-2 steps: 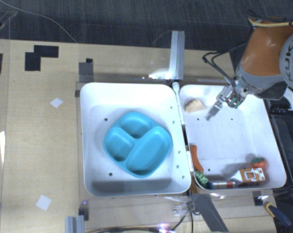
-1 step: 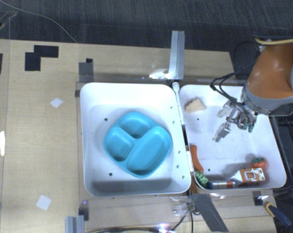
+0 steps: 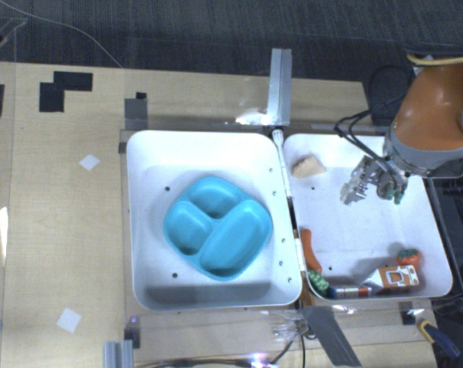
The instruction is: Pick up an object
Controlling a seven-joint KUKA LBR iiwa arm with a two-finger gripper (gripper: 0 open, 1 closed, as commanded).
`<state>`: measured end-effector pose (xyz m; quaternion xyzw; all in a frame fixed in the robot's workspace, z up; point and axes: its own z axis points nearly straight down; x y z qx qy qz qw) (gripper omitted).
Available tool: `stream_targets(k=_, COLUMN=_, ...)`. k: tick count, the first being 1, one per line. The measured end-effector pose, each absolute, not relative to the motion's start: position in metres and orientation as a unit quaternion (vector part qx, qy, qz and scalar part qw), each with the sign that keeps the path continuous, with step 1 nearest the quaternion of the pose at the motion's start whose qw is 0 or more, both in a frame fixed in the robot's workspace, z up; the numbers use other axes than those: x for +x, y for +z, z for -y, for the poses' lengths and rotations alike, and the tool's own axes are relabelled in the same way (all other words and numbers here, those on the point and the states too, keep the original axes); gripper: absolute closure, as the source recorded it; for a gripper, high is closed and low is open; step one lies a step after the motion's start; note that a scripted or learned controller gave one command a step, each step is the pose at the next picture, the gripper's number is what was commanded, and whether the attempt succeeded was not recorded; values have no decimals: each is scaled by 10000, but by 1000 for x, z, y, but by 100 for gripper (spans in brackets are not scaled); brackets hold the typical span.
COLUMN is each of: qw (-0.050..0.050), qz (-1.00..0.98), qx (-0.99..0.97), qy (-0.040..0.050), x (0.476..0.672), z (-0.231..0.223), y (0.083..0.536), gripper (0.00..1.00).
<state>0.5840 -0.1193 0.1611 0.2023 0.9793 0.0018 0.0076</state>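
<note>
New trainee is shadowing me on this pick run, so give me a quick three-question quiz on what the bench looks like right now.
1. True or false: the blue divided tray lies in the left bin.
2. Which bin is the gripper over?
A. left bin
B. right bin
C. neither, it is over the bench
3. Fill in: the tan lump lies near the right bin's ____ left corner, as the camera sees it.

Key:
1. True.
2. B. It hangs over the bin's upper middle, apart from the clutter along the near edge.
3. Upper (far).
</note>
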Motion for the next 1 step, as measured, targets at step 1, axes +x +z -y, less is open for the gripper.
stream_targets(k=1, qw=71, qz=-9630, qx=2695, qy=6, x=545, z=173, y=91, gripper=100)
